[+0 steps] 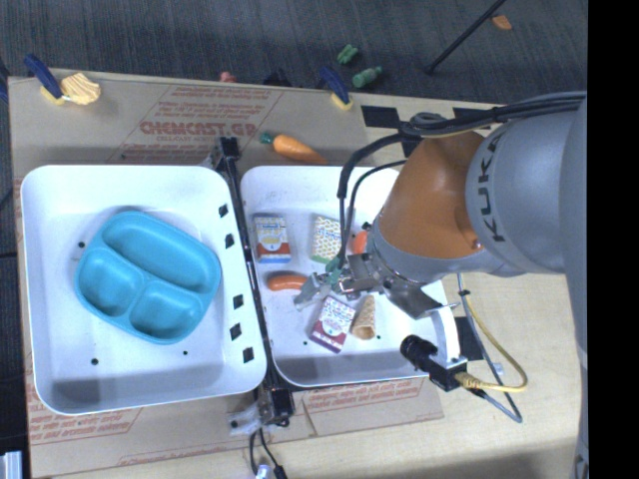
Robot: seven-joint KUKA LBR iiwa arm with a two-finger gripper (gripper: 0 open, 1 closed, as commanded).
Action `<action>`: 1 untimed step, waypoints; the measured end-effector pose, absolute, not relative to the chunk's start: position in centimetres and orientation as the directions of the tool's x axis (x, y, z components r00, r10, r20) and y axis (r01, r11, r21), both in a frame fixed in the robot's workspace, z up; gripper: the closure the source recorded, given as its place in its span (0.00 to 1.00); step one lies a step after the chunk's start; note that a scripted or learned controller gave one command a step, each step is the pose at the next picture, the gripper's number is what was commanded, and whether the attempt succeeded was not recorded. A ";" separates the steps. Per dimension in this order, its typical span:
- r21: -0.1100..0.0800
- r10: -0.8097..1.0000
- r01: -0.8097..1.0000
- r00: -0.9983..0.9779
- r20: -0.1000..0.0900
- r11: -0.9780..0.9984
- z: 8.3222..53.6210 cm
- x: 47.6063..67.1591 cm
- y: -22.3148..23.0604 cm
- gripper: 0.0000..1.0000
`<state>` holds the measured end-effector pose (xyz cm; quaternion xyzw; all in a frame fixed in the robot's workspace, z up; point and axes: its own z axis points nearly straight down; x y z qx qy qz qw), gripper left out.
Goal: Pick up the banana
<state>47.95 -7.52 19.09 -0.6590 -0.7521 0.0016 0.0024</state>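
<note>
My gripper (pixel 327 283) hangs low over the middle of the right bin (pixel 300 367), at the end of the grey and orange arm that covers the bin's right half. Just to its left lies an orange-red sausage-shaped piece (pixel 285 281). Below it are a purple packet (pixel 332 323) and a tan cone (pixel 364 315). I see nothing yellow and banana-shaped among the items around the gripper. What lies under the arm is hidden.
A small carton (pixel 271 236) and a patterned packet (pixel 325 236) lie at the back of the right bin. The left bin (pixel 50 198) holds a blue divided tray (pixel 148 275). A toy carrot (pixel 295 148) rests on the cardboard behind the bins.
</note>
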 end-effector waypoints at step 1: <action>-0.005 0.917 0.917 -0.399 0.003 0.399 19.1 47.6 0.4 0.00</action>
